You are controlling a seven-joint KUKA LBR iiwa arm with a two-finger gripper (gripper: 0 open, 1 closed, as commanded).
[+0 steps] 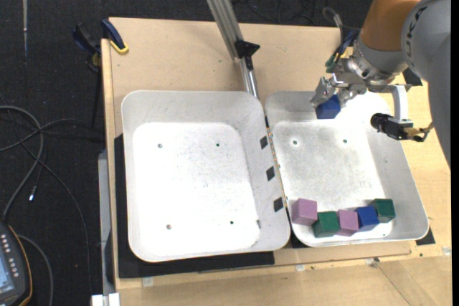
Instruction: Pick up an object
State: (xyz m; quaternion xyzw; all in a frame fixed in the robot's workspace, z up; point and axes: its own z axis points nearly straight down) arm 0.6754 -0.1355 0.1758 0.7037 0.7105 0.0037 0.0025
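Note:
My gripper (325,98) hangs over the far edge of the right bin (337,154), shut on a small blue block (330,110) that shows between its fingers, lifted off the bin floor. Along the right bin's near edge lies a row of blocks: a purple one (305,211), a green one (326,223), a second purple one (348,220), a blue one (367,216) and another green one (384,208). The arm's orange band (391,7) sits above the wrist at the upper right.
The left bin (190,168) lies beside the right one, their rims touching. A slanted metal pole (222,7) runs from the top down to the bins' shared far corner. A blue and yellow clamp (107,36) grips the bench's back left corner.

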